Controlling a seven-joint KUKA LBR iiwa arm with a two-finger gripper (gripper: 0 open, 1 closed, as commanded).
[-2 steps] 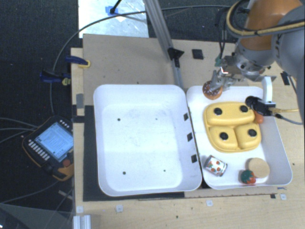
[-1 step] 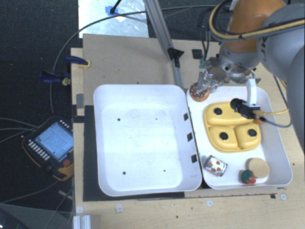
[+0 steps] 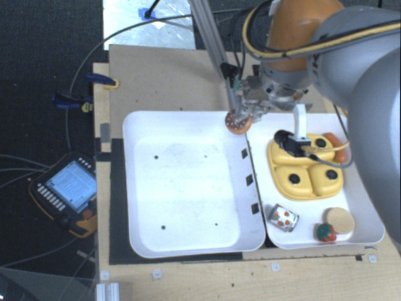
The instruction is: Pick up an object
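a small round brown object (image 3: 238,125) is sitting pinched between my gripper (image 3: 239,119) fingers, hanging over the far edge between the left bin (image 3: 144,168) and right bin (image 3: 369,224).

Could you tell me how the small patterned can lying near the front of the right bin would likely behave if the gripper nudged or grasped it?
The small can lies tilted on its side on the right bin, so a nudge would probably roll it. Its curved, glossy-looking wall may slip between fingers unless gripped squarely. It looks small, so likely light, though contents can't be judged.
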